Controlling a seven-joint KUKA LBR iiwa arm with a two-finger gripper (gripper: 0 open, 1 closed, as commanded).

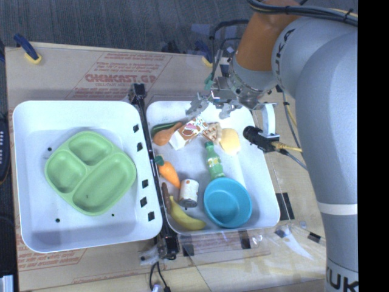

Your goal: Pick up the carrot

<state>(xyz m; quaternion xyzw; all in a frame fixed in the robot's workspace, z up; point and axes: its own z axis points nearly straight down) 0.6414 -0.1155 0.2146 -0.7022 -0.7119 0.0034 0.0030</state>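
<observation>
right bin [262,190]: one carrot [168,173], one banana [184,216], one blue bowl [227,203]; claw [211,105] open above, gripping nothing.

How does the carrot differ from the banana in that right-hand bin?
The carrot is orange with a green top; the banana is yellow. The carrot is short and straight, while the banana is longer and curved. The carrot lies mid-bin; the banana lies at the bin's near edge. Both rest by the left wall of the right bin.

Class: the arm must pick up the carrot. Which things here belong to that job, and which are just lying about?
Belong to the job:
carrot
gripper

Lying about:
banana
blue bowl
green bottle
small can
green divided plate
</observation>
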